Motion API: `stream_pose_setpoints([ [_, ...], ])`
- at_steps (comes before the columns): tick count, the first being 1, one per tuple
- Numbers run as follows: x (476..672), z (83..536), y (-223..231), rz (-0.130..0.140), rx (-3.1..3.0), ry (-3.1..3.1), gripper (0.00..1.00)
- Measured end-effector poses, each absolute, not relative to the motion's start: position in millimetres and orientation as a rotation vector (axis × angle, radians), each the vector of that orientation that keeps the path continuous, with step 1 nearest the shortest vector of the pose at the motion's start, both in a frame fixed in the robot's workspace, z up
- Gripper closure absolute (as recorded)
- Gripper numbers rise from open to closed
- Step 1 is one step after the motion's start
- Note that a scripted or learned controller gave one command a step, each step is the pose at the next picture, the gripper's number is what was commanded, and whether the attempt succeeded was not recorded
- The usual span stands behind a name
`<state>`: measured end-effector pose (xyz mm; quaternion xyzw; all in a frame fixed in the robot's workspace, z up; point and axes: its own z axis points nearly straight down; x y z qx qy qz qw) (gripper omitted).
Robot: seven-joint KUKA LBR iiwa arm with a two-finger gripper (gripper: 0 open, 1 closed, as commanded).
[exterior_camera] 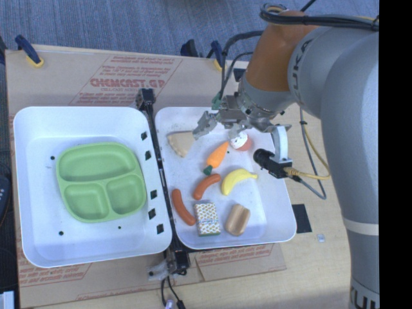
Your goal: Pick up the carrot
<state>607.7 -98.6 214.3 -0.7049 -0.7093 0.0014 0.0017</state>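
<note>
White bins sit side by side on a cardboard-covered bench (58, 76). Left bin (26, 172): green divided plate (101, 181), three compartments. On the cardboard behind it, red print reads "CHEMCAST GP" (127, 82), upside-up but slanted; smaller lines beneath too fine to read.

Right bin (277, 227), going left to right: pale wedge of food (180, 143) near the back left; sausage (183, 206) along the left wall; second sausage (206, 186); patterned small box (206, 218); carrot (217, 157) mid-bin, long axis diagonal, green top toward front left, orange tip toward back right. Banana (237, 179) just right of it; bread roll (237, 219) at the front.

Gripper (222, 122) hangs over the bin's back edge, above and behind the carrot, fingers spread apart, nothing between them. A red-and-white round item (241, 141) lies just under it. Grey arm (335, 108) with orange band comes in from the right.
</note>
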Motion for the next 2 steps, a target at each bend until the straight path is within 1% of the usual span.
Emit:
stream_pose_setpoints([
  [1,604.6,102.5,-123.2,0.005,-2.413,-2.007,0.00],
  [2,604.5,112.1,-122.7,0.008,-2.408,-2.009,1.00],
])
